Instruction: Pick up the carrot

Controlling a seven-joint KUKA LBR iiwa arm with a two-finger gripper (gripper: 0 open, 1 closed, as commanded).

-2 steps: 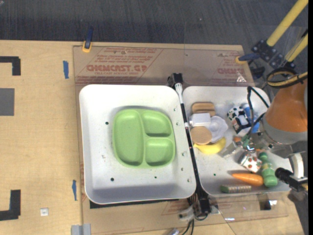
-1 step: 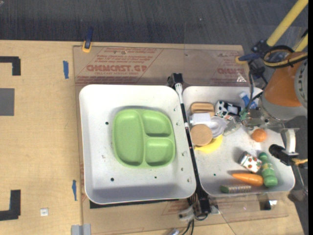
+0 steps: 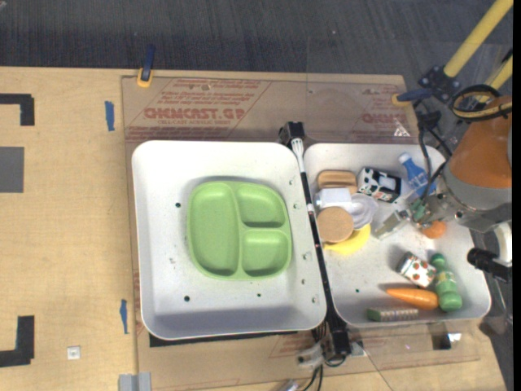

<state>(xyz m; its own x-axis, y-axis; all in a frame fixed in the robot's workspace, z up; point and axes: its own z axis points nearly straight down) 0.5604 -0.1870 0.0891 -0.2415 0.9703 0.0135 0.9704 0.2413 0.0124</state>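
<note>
1. The carrot (image 3: 413, 296) lies flat near the front edge of the right bin (image 3: 370, 277), its tip pointing left
2. A green toy (image 3: 446, 290) touches the carrot's thick right end, and a small patterned box (image 3: 414, 269) sits just behind the carrot
3. A dark green stick (image 3: 395, 314) lies just in front of the carrot, along the bin's front wall
4. The arm (image 3: 480, 165), with its orange band, reaches in from the right over the far right part of the right bin
5. The gripper (image 3: 423, 210) hangs over the middle of that bin, well apart from the carrot; whether it is released or clenched cannot be told, and nothing shows in its grasp
6. A small orange piece (image 3: 436, 229) lies just beside the gripper
7. Toward the bin's left side sit a tan round block (image 3: 334, 224) on a yellow disc (image 3: 352, 243), a bread-like piece (image 3: 336, 178) and a black-and-white box (image 3: 379, 183)
8. The left bin (image 3: 163, 218) holds a green divided plate (image 3: 240, 228)
9. Both bins rest on cardboard on the tabletop (image 3: 57, 243)
</note>
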